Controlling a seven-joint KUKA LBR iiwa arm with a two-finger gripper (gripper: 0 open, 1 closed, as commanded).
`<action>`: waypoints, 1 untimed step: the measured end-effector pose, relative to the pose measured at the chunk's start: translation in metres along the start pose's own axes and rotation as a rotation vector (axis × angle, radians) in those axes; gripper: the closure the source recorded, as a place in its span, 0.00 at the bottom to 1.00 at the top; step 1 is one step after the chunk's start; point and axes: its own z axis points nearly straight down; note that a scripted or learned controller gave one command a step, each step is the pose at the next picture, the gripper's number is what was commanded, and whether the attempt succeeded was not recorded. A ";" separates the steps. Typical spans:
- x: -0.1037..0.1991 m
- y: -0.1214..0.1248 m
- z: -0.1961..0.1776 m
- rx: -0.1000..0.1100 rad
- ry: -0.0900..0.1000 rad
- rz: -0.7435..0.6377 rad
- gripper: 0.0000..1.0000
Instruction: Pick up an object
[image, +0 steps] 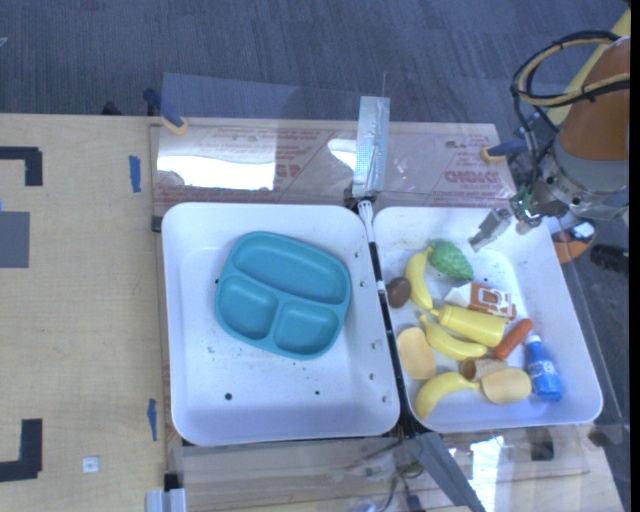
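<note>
The right bin (575, 330) holds a heap of toy food: a green leafy piece (451, 261), a banana (418, 280), a yellow bottle (472, 322), a small orange and white box (492, 297), an orange carrot (512, 339) and a blue bottle (543, 368). More bananas (440, 390) lie toward the front. My gripper (490, 230) hangs over the bin's back right part, above and to the right of the green piece. Nothing is seen in it.
The left bin (190, 330) carries a blue divided tray (283, 293). A brown round piece (399, 291) sits by the wall between the bins. Clear plastic panels (250, 150) stand behind both bins. Cables (560, 70) loop above the arm.
</note>
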 end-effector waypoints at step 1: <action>0.024 -0.014 0.093 -0.001 0.001 0.044 0.00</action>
